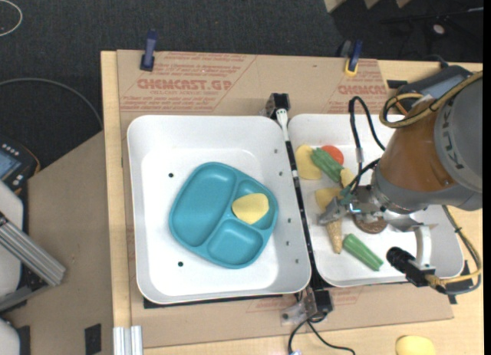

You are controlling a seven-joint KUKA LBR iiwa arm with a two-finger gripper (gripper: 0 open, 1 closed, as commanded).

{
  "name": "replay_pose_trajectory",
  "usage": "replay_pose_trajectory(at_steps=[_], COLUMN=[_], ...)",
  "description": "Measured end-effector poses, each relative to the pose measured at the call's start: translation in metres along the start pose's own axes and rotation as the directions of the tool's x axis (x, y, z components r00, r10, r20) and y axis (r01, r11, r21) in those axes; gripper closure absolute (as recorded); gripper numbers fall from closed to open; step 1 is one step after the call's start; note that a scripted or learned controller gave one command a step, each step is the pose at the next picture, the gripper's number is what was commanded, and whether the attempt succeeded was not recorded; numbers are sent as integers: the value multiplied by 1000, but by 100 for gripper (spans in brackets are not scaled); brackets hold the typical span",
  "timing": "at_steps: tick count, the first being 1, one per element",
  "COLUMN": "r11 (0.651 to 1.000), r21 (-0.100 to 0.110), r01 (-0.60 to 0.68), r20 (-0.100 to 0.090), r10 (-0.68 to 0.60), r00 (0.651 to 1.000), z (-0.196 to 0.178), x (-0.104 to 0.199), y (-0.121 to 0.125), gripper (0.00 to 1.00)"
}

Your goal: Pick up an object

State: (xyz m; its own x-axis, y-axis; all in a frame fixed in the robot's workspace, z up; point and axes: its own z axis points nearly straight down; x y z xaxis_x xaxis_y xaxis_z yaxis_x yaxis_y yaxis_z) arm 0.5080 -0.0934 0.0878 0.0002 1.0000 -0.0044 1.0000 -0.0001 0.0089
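Note:
The right bin (449,263) holds several toy foods: a pale yellow piece (306,162), a red piece (333,151), a long green piece (327,166), a tan cone (336,235), a green stick (362,252) and a brown disc (374,225). My gripper (340,209) is down low in this bin, among the items, just above the cone and beside a small yellow piece (327,195). The arm's bulky wrist (418,165) covers the bin's right half. Nothing is visibly lifted.
The left bin (146,192) bears a blue divided plate (205,215) with a yellow piece (250,207) in one compartment. A black clip (278,104) sits between the bins at the back. Cables hang from the arm over the right bin.

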Motion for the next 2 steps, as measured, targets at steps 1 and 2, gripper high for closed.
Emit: replay_pose_trajectory(at_steps=[1, 2], r11=[1000, 1000], r21=[-7, -6], r01=[-2, 10], r20=[5, -5], r10=[2, -10], r00=[1000, 1000], z=[-11, -103], x=[-2, 62], y=[1, 75], gripper=[100, 100])
